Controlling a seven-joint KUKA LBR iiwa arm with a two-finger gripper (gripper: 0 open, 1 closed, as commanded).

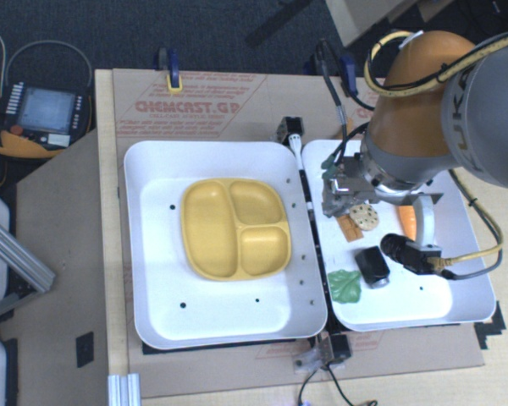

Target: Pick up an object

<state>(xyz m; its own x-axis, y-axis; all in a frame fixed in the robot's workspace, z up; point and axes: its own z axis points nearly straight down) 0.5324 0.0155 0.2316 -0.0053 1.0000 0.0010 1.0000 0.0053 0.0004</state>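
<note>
My gripper [342, 200] hangs low over the left part of the right bin [406, 311], under the grey and orange arm. Just below it lie a round speckled cookie [367, 218] and a small brown cracker-like piece [349, 229], both close to its tip. An orange carrot-like piece [408, 221] lies to the right of the cookie, partly behind a pale bracket. A small black block [372, 266] rests lower in the bin. A green leafy piece [345, 286] sits at the bin's lower left. Nothing is seen held.
The left bin [152, 184] holds a yellow divided plate [235, 227] in its middle. A ridge between the bins [309, 218] runs just left of the gripper. Brown cardboard [195, 100] lies behind the bins.
</note>
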